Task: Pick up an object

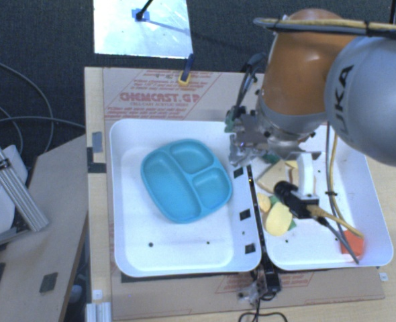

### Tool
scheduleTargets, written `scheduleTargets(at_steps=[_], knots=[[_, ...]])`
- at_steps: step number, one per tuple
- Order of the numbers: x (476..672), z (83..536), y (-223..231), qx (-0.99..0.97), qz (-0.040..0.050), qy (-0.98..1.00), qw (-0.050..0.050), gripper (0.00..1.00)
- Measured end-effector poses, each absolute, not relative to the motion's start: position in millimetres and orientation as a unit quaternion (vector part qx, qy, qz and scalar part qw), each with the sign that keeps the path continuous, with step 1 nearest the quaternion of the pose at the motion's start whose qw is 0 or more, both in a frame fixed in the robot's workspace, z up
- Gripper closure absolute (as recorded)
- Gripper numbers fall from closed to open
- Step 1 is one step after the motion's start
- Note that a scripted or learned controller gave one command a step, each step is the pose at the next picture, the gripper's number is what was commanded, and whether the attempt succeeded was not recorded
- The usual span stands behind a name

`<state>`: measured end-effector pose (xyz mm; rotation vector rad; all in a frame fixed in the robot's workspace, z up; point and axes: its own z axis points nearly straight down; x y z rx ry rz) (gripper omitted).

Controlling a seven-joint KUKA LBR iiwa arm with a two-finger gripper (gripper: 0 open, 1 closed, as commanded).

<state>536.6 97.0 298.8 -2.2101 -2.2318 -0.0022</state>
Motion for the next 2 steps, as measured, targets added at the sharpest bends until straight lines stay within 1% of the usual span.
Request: scheduleTargets(at_steps=[1, 2], knots=[[494.4, 306.4, 140.7, -0.704, -0.0009, -0.711, 0.001, 1.0], [487.2, 471.1, 160.6, -0.704, -0.0103, -0.71, -0.004, 1.0]])
